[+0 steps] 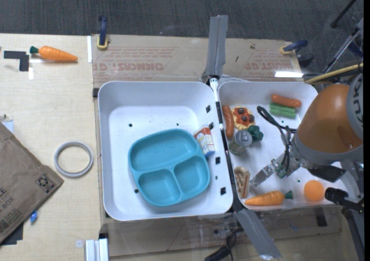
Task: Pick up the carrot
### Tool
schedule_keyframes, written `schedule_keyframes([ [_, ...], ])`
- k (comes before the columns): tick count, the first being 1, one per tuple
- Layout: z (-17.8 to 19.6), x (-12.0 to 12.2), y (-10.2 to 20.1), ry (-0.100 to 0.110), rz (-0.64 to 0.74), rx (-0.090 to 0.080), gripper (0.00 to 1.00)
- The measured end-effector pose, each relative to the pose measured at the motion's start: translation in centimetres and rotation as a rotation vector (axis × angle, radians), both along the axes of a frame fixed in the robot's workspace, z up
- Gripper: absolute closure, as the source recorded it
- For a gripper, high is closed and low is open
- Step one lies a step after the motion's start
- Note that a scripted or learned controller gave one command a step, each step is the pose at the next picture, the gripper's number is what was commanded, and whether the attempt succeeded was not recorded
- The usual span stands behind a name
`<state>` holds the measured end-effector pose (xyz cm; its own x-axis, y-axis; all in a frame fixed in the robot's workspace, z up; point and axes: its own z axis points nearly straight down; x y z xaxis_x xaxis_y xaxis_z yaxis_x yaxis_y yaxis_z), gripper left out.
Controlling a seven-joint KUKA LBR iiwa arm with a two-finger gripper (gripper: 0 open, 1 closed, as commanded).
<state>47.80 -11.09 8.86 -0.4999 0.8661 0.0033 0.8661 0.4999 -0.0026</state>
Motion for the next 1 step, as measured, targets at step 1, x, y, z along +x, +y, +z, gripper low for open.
schedule_keyframes([
  [1,0.01,-0.03,-0.26,0.000,0.300,0.001,0.00],
])
